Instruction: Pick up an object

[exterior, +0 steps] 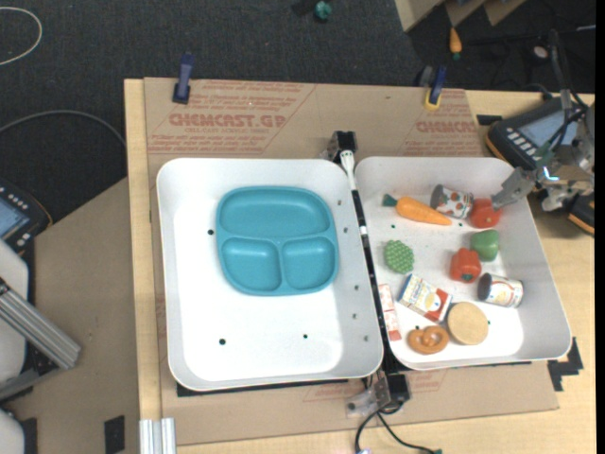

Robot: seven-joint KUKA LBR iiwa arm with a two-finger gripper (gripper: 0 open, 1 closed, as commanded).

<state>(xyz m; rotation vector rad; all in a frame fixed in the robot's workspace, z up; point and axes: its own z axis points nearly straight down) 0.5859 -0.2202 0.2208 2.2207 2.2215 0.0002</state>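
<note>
A cardboard sheet (284,112) printed in red covers the bench (586,282), held by two clamps (182,78) at its far edge, with dark carpet (142,26) and cables (19,26) beyond.

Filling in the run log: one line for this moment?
tool: right bin's far-right edge, by red tomato | grasp: none seen | left bin: blue tray

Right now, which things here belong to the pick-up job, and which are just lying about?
For the job:
two-finger gripper
orange toy carrot
red tomato
green bumpy ball
red pepper
small printed can
round tan disc
right white bin

Lying about:
teal divided plate
left white bin
blue clamp
</note>
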